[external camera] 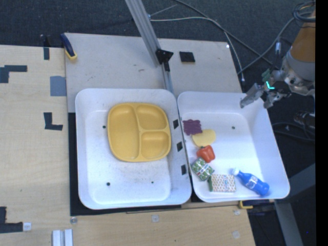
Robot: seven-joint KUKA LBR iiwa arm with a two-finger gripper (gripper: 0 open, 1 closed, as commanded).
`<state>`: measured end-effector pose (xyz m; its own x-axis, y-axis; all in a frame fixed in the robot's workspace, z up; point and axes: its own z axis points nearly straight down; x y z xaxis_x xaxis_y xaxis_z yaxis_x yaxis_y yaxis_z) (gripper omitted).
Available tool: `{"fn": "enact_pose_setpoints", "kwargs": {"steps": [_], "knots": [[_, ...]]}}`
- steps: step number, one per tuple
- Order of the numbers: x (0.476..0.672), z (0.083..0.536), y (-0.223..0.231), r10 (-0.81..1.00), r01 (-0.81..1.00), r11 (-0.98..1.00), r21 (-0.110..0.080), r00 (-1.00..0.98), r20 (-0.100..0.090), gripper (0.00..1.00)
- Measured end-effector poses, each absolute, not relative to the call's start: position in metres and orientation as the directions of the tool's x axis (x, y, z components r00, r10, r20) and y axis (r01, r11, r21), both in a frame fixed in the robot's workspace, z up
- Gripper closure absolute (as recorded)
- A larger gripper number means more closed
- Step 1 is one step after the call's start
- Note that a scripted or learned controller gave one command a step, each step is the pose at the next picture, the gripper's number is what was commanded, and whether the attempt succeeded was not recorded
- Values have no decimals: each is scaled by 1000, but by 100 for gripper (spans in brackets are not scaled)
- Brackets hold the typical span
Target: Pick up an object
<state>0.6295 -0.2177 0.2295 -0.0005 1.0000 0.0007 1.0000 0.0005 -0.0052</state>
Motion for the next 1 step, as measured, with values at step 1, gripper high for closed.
{"fn": "enact_pose_setpoints", "kwargs": {"steps": [1], "knots": [[631,232,-218,1000,1000,1,-1,-1,0,0]]}}
